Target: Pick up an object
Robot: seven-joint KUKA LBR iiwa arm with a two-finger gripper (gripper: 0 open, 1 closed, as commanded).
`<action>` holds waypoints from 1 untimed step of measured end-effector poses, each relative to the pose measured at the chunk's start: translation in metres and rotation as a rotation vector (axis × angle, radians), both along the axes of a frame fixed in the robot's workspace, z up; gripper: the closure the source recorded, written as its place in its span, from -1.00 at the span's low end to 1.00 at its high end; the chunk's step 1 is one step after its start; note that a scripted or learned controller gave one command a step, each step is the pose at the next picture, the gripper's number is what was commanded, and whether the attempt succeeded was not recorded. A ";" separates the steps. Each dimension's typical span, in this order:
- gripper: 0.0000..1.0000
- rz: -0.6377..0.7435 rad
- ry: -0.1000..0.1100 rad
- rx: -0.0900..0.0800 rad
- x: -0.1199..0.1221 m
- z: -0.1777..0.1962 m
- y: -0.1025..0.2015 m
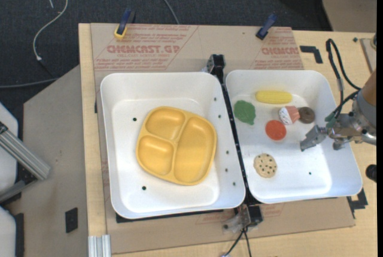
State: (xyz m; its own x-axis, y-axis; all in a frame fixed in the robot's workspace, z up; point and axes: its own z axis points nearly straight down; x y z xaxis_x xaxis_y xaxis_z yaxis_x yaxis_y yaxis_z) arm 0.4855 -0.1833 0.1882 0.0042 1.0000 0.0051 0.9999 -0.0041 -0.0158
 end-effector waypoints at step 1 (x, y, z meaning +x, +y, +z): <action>-1.00 0.004 -0.014 -0.004 0.003 0.007 0.001</action>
